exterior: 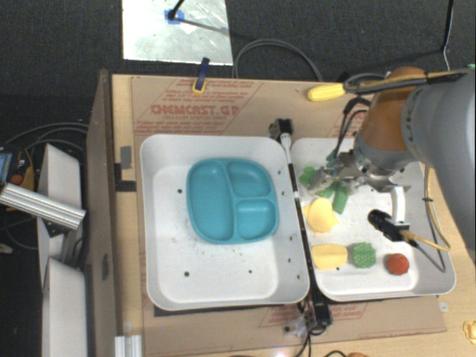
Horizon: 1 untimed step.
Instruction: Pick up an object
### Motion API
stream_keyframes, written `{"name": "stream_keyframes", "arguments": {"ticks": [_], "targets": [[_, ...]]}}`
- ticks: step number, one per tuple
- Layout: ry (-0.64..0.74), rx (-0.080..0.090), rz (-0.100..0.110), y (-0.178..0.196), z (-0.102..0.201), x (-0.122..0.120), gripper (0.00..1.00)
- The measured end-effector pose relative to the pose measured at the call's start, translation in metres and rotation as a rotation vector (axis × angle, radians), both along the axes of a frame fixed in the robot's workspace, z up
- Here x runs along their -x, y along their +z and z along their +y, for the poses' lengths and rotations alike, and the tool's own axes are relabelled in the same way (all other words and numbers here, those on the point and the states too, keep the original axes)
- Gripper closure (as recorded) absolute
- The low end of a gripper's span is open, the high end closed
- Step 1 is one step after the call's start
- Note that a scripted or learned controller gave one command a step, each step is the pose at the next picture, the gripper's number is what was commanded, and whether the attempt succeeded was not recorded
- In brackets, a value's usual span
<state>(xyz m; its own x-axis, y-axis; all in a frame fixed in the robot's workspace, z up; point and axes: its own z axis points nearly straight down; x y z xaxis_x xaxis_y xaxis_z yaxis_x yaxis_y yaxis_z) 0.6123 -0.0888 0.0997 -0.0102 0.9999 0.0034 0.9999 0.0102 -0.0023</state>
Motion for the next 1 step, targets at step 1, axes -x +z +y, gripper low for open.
{"name": "stream_keyframes", "arguments": {"ticks": [1], "targets": [[-0.011, 0.005, -0.003, -0.0158, -0.0398, 0.0024, 0.0]]}}
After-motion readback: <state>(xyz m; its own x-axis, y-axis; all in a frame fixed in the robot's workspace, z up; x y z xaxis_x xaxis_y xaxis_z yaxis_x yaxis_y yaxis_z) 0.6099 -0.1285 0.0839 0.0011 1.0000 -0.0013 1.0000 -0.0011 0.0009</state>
